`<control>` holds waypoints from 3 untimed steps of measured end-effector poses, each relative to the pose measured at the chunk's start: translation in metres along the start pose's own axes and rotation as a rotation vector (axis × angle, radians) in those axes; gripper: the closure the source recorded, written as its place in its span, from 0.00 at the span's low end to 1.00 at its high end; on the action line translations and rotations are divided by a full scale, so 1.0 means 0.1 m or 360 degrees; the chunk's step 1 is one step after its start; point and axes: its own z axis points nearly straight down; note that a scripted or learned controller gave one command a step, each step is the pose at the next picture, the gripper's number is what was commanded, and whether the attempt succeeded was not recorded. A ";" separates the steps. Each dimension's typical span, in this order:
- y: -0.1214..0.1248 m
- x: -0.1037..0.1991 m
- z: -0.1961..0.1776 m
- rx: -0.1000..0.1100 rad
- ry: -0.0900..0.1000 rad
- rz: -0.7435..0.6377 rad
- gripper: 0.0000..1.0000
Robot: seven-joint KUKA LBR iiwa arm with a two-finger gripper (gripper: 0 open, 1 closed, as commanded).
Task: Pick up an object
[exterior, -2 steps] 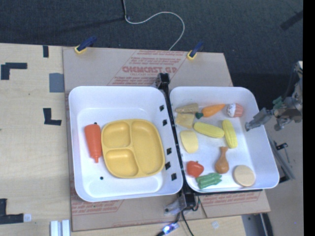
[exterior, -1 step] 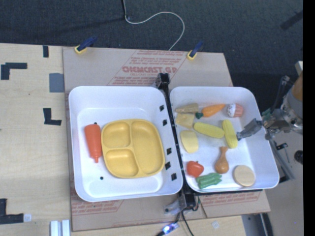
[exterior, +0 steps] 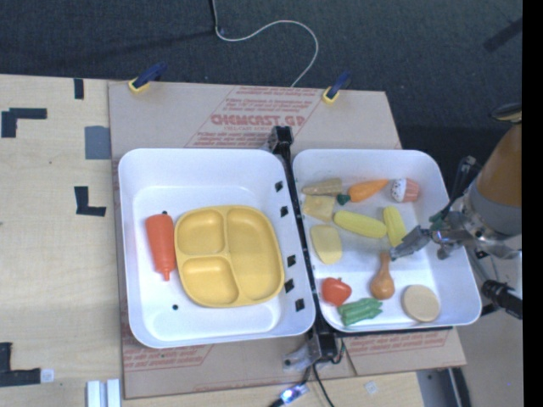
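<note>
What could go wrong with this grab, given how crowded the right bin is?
The gripper sits low among tightly packed toy food, so it may nudge the corn cob or the drumstick instead of seizing one cleanly. It is also near the right bin's wall, which could block the arm.

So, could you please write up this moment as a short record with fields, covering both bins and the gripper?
left bin: yellow divided plate; orange carrot-like toy lying beside it on the view's left
right bin: toy foods, among them corn cob, carrot, red pepper, green pod, drumstick, round tan piece
gripper: low over the right bin, near the drumstick; nothing seen between its fingers
bench: cardboard sheet under both bins
</note>
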 end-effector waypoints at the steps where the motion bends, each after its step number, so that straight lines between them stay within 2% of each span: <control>1: -0.04 -0.02 0.64 -0.0001 0.0000 0.0001 0.00; 2: -0.03 -0.02 0.75 -0.0010 -0.0005 -0.0001 0.00; 3: -0.03 -0.02 0.64 -0.0014 -0.0009 -0.0001 1.00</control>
